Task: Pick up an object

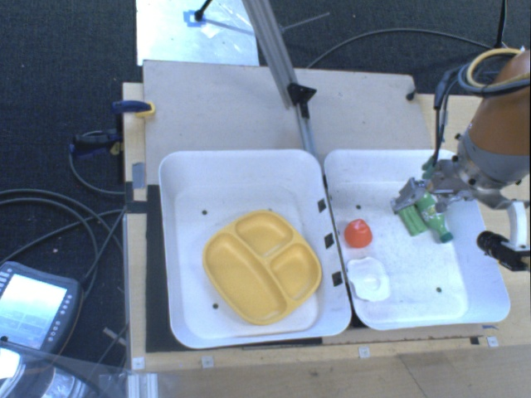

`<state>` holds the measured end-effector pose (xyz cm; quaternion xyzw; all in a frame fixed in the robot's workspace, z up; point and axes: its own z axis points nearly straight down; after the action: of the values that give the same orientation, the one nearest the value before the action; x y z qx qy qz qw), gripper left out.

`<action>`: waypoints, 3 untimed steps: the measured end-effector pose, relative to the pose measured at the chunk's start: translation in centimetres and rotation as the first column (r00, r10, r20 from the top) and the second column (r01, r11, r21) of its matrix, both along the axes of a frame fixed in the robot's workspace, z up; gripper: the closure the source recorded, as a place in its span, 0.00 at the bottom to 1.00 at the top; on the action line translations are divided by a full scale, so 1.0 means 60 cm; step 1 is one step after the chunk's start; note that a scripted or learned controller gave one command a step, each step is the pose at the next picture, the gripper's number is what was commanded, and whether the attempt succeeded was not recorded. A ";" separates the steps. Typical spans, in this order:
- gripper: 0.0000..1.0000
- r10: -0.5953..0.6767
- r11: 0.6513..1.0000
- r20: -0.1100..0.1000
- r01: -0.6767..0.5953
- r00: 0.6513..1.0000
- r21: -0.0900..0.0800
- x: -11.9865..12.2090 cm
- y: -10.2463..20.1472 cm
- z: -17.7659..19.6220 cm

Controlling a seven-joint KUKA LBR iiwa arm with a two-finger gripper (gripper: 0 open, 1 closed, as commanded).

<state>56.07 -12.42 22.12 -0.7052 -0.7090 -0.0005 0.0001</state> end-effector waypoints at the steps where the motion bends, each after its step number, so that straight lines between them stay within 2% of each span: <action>1: 0.00 -0.002 1.000 0.001 0.002 1.000 0.000 0.000 0.000 0.000; 3: 0.00 -0.006 1.000 -0.004 0.006 1.000 -0.001 0.016 -0.009 -0.147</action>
<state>57.05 -12.96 13.32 -0.7072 -0.7070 0.0011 0.0011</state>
